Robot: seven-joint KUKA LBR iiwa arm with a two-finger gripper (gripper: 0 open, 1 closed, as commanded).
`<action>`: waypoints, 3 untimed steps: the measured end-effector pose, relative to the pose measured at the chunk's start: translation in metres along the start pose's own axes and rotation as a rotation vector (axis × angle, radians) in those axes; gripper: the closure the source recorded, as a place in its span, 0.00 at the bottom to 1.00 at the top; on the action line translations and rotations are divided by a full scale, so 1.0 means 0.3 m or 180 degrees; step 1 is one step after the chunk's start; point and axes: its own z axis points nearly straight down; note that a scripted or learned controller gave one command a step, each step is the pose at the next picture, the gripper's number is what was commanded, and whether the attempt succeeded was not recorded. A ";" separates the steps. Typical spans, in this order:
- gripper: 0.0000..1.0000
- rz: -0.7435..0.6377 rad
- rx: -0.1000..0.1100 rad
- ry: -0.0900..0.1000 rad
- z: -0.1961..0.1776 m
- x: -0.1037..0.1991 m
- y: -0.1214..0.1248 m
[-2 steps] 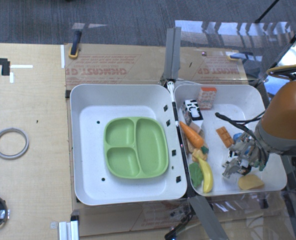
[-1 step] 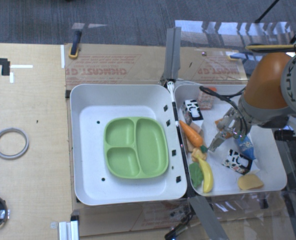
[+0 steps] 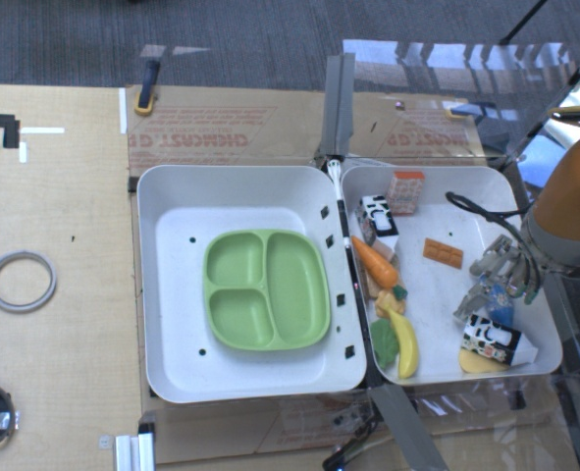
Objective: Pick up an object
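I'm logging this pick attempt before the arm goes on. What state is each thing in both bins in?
Green divided plate: flat in the left bin, nothing on it.
Carrot: lying by the right bin's left wall.
Banana: lying below the carrot.
Orange block: flat, apart from the rest.
Black-and-white box: lying under the hand, not lifted.

bench (image 3: 54,194) bears two white bins (image 3: 162,292), tape ring (image 3: 20,281).
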 end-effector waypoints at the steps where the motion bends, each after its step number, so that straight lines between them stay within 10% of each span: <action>1: 0.00 0.0953 -0.0001 -0.0005 -0.001 -0.203 0.294; 2: 1.00 0.0944 0.0002 -0.0018 -0.034 -0.206 0.297; 3: 1.00 0.1253 -0.0005 -0.0012 -0.475 -0.165 0.475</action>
